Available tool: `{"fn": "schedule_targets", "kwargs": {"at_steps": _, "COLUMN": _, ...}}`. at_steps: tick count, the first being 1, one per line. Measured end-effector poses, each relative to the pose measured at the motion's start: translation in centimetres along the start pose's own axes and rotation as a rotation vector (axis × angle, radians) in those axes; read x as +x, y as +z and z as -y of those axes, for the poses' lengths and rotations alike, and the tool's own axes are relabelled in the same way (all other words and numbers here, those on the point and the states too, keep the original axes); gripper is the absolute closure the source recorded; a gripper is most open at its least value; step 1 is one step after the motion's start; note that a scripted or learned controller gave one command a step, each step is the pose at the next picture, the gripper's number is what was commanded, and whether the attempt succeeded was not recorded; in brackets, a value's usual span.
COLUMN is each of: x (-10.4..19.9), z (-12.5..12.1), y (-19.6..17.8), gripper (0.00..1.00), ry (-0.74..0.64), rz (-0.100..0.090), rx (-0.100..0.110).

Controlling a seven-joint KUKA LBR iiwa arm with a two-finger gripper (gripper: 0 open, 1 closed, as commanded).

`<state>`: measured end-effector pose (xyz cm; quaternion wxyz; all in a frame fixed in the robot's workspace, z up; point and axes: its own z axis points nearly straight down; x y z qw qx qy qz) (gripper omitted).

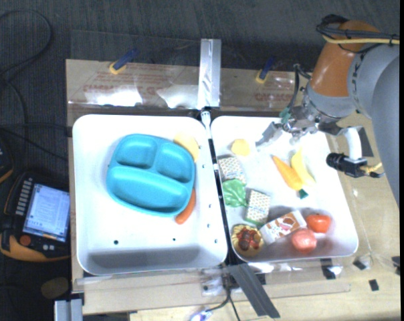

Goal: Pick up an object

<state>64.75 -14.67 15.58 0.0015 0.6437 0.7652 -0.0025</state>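
The grey two-finger gripper hangs over the back of the right white bin, fingers spread, nothing between them. Just beside it lies one pale yellow round piece; nearby lie one orange carrot and one yellow banana, side by side. Two red tomato-like toys sit at the front. The left white bin holds one blue compartment tray.
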Motion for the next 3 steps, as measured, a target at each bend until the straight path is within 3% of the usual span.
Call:
{"fn": "schedule_targets", "kwargs": {"at_steps": 1, "x": -5.2, "z": 1.2, "y": 6.4, "gripper": 0.0, "ry": -0.055, "rz": -0.006, "rx": -0.003}}
{"fn": "schedule_targets", "kwargs": {"at_steps": 2, "x": -5.1, "z": 1.2, "y": 5.5, "gripper": 1.0, "ry": -0.057, "rz": -0.005, "rx": -0.003}}
{"fn": "schedule_targets", "kwargs": {"at_steps": 3, "x": -1.4, "z": 0.8, "y": -3.4, "gripper": 1.0, "ry": -0.088, "rz": -0.005, "rx": -0.003}}
